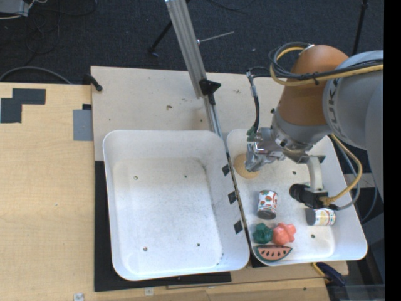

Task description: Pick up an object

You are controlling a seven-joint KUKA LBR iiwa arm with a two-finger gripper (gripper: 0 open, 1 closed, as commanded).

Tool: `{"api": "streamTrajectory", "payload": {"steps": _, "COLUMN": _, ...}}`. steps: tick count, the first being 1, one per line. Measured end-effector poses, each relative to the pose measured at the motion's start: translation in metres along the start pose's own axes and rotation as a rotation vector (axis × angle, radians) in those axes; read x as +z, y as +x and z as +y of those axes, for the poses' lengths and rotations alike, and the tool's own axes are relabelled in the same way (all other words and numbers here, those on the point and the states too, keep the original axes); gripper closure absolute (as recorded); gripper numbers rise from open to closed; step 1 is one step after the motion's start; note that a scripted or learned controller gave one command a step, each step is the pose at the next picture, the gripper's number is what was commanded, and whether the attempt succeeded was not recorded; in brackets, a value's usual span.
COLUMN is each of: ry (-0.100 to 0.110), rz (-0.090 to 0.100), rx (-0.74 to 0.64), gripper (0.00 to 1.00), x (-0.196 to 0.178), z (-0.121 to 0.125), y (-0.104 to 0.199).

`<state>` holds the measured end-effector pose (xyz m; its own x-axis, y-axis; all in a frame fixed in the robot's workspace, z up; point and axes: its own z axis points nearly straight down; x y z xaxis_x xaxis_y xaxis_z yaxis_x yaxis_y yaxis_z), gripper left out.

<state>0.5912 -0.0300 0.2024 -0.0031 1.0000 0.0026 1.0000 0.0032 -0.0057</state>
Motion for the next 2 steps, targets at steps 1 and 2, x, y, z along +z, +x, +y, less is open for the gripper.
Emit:
{"api": "streamTrajectory", "payload": {"steps": 1, "ry": -0.004, "rz": 0.000, "rx": -0.002, "gripper": 1.00, "x": -0.012, "z": 0.002, "y": 0.060}}
{"api": "streamTrajectory", "payload": {"steps": 2, "ry": -0.001, "rz": -0.001, "rx": -0.001, "gripper": 1.00, "x": -0.008, "z": -0.004, "y": 0.107}}
